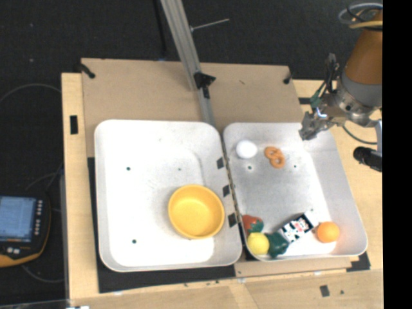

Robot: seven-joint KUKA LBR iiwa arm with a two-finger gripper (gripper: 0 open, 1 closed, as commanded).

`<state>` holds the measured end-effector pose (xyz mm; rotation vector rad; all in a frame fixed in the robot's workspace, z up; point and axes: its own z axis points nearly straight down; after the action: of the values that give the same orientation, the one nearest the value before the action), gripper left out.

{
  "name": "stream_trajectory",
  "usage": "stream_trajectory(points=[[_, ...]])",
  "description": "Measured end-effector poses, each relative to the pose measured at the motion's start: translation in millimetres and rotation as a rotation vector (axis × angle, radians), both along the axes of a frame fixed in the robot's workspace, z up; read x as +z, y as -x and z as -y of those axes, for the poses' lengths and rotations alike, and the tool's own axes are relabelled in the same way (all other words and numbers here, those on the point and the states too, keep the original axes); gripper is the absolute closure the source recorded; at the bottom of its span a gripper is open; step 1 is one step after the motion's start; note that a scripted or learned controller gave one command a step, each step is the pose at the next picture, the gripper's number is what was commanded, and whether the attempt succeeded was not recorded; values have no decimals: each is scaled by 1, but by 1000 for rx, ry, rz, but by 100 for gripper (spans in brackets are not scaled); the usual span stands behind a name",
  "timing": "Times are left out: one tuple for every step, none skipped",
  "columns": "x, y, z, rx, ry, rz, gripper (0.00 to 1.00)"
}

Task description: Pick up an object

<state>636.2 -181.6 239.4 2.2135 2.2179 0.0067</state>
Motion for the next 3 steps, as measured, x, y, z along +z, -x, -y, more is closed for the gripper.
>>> stream_trajectory(points=[[52, -1, 1, 1, -1, -5, 100], [36, 4, -48, 3, -2, -9, 100], [30, 15, -109, 5, -4, -8, 100]])
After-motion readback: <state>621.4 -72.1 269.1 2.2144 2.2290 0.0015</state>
